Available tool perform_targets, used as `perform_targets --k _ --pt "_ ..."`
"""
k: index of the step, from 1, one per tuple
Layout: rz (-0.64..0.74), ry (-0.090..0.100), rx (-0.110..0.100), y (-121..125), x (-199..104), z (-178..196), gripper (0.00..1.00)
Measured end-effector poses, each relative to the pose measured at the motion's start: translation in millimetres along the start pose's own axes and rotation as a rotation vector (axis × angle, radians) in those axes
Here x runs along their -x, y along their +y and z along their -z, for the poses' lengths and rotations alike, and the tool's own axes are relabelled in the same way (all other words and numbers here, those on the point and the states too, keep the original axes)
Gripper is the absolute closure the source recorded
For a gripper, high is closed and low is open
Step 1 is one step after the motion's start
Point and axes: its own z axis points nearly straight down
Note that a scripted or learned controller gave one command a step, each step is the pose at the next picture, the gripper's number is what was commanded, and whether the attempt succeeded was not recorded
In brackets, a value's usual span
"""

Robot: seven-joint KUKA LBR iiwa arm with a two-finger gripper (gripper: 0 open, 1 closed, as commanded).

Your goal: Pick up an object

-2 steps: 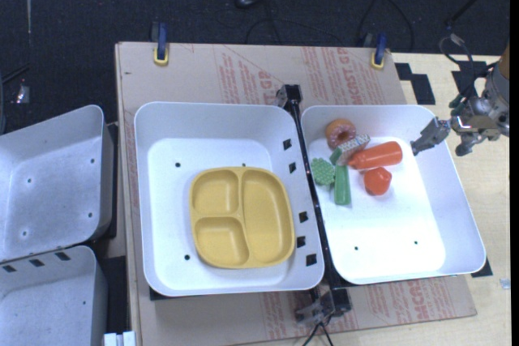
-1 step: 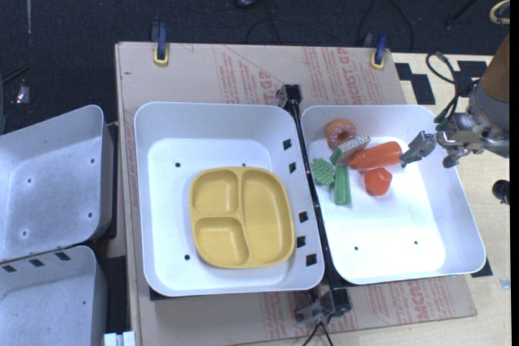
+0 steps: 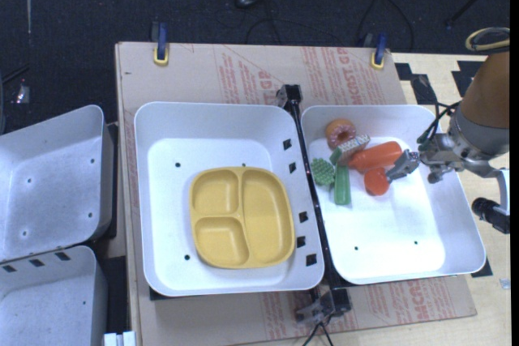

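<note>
Orange and red toy food sits clustered in your right bin (image 3: 454, 251): a carrot-like piece (image 3: 375, 155), a red round piece (image 3: 377, 182), a green pod (image 3: 342, 185) and a doughnut (image 3: 340, 130). Your gripper (image 3: 403, 166) reaches low toward the carrot; whether its fingers are spread you cannot tell. A yellow divided plate (image 3: 242, 216) lies in the left bin (image 3: 162, 174).

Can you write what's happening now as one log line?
gripper low in right bin | beside orange toy | yellow plate in left bin
</note>
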Motion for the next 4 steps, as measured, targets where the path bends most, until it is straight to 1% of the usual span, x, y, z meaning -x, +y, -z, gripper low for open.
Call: perform_targets --k 1,2,3,4 --pt "0.000 -0.001 0.003 4 6 -46 0.00" --pt "0.000 -0.002 0.007 5 6 -33 1.00" --pt "0.004 -0.004 0.013 10 2 30 1.00" --pt "0.004 -0.003 0.010 11 2 50 1.00"
